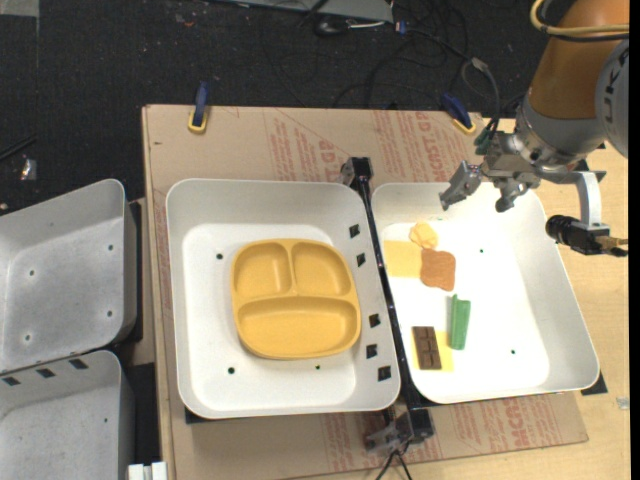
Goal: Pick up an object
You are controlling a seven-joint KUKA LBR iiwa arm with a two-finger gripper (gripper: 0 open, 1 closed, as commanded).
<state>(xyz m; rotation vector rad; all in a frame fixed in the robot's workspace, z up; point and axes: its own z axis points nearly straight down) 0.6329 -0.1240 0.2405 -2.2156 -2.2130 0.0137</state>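
Since the gripper hangs spread and empty over the right bin's far edge, it should be carried toward the green block lying near the bin's middle, then lowered squarely astride it before being closed.

Both white bins, the left bin and the right bin, are looking like smooth, faintly glossy plastic. The yellow divided tray is showing a smooth matt plastic face. The bench board is appearing as matt printed cardboard. The green block is looking smooth and plastic, and the arm's orange band is gleaming glossily.
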